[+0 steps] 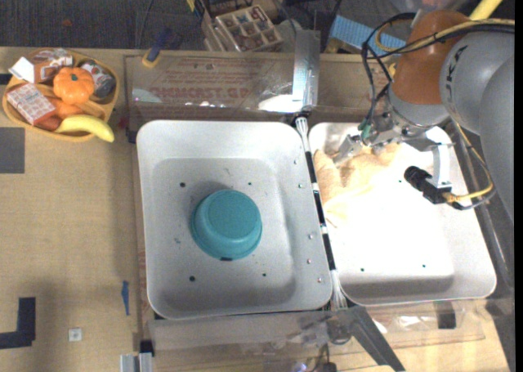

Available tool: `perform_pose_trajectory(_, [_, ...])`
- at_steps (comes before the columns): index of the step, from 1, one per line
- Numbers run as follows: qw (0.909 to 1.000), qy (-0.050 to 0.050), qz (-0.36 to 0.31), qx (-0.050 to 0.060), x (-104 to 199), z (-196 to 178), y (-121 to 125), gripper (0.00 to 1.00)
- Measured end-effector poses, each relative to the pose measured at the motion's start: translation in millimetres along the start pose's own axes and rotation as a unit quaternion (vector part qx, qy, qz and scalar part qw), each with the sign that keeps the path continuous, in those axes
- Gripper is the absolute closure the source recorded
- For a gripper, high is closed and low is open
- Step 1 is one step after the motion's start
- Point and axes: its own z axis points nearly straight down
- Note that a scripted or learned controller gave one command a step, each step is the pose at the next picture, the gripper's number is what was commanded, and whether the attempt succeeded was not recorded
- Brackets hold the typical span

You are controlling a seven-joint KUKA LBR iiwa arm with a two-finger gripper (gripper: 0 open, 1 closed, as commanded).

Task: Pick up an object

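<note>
Teal bowl (pixel 227 223), upside down, sits near the middle of the left white bin (pixel 163 150), toward its near half, well apart from the claw. Lies far to the left of the gripper (pixel 364 137) and nearer the camera, with the ridge between the two bins in between. Right white bin (pixel 409 280) just beside the left one, sides touching along that ridge. Holds a pale, tan, blurred mass (pixel 343 172) at its far left corner, too washed out to name. Hangs over that far left corner, the gripper, just above or against the pale mass; cannot tell how wide the claw stands or whether anything is caught in it. Reaches in from the right, the grey arm (pixel 482 68), orange band (pixel 429 47) above the wrist, black cables looping round it. Farther left on the wooden bench (pixel 65 239), a yellow basket (pixel 57 96) with a banana, an orange pumpkin shape and small packets.
</note>
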Motion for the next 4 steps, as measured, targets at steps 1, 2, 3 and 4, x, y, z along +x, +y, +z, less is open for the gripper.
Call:
perform_pose_trajectory(1, [1.0, 0.002, -0.002, 0.003, 4.6, 13.2, -0.5, 0.0])
perform_pose_trajectory(2, [0.9995, 0.002, 0.03, 0.002, -6.7, 13.0, -14.9, 0.0])
perform_pose_trajectory(3, [0.9995, 0.002, 0.03, 0.002, -6.8, 13.0, -15.0, 0.0])
perform_pose_trajectory(4, [0.9995, 0.001, 0.03, -0.002, -7.5, 0.5, -13.0, 1.0])
